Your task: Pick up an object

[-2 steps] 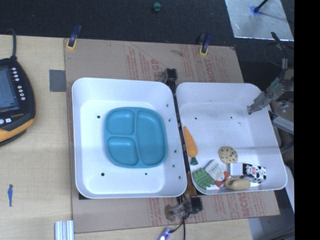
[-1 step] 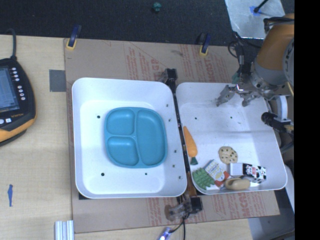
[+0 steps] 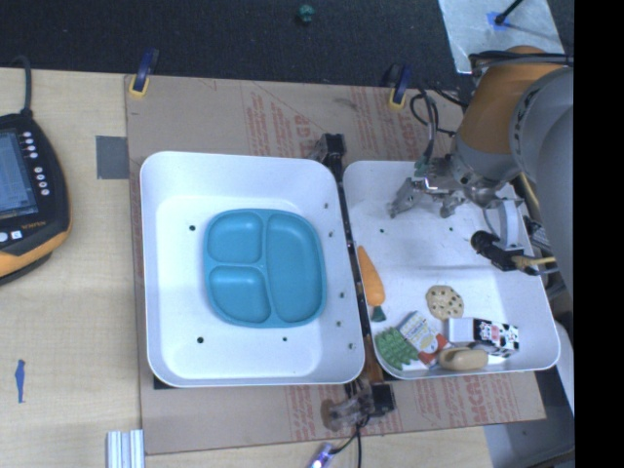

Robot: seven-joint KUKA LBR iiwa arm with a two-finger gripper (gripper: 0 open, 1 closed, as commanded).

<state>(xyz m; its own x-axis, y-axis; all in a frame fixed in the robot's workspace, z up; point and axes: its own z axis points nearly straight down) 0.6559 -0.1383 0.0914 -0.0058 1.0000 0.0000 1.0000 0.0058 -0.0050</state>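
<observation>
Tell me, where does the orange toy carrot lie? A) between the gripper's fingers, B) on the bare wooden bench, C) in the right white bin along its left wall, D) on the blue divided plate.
C: the orange toy carrot lies in the right white bin, against its left wall, apart from the blue divided plate in the left bin and well below the gripper.
</observation>
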